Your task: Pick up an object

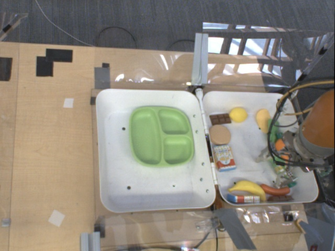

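Arm sits over the right edge of the right bin (314, 190), orange band and cable loops covering most of the wrist. The gripper (287, 178) hangs low by the bin's right wall, near the front corner. Its state cannot be told: cables and the wrist body hide it, and nothing can be seen held.

Candidate objects all lie in the right bin. Closest to the gripper: a red sausage-like piece (276, 190) just in front of it and slightly left, long axis running left-right along the front wall. Touching its left end is the banana (248, 187), also lying left-right, curved. A small tube or marker (245, 198) lies against the front wall under the banana. Something orange and green (279, 144) sits under the cables, too hidden to name.

Farther left: a juice-box carton (225, 158), a round brown cookie (220, 135), a chocolate bar (220, 119). Toward the back: a lemon (238, 114) and another yellow fruit (263, 119).

Left bin (112, 192) holds a green divided plate (161, 136), well apart from the arm.

Judgement: the red piece is the nearest target; the move needed is short, toward the front and left, with the closing direction across its left-right axis. Risk: it touches the banana and hugs the front wall.
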`<state>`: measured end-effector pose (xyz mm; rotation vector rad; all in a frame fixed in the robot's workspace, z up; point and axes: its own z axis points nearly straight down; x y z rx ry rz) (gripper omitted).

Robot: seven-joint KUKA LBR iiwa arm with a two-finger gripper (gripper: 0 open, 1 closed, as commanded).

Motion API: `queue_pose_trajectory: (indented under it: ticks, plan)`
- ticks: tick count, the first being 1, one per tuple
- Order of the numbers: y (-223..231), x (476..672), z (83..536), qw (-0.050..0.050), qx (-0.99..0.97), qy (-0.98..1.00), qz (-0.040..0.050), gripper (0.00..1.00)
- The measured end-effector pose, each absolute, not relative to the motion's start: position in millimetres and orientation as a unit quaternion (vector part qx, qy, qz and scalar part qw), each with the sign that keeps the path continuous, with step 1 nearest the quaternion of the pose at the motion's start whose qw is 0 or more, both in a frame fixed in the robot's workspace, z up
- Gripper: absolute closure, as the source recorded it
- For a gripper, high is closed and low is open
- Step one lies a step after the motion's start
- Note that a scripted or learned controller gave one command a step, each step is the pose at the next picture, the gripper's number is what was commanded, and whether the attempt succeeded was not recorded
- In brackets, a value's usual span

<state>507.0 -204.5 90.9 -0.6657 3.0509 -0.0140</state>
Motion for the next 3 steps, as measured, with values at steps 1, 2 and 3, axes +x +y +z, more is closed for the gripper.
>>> queue_pose_trajectory:
  ticks: [1, 2, 3]
  plan:
    - [-204.6, 507.6, 90.8, 0.009, -0.220, 0.975, -0.0049, 0.00]
    - [-204.8, 508.0, 90.9, 0.009, -0.228, 0.974, -0.0055, 0.00]
    - [-204.2, 505.2, 91.2, 0.012, -0.244, 0.970, -0.0065, 0.00]
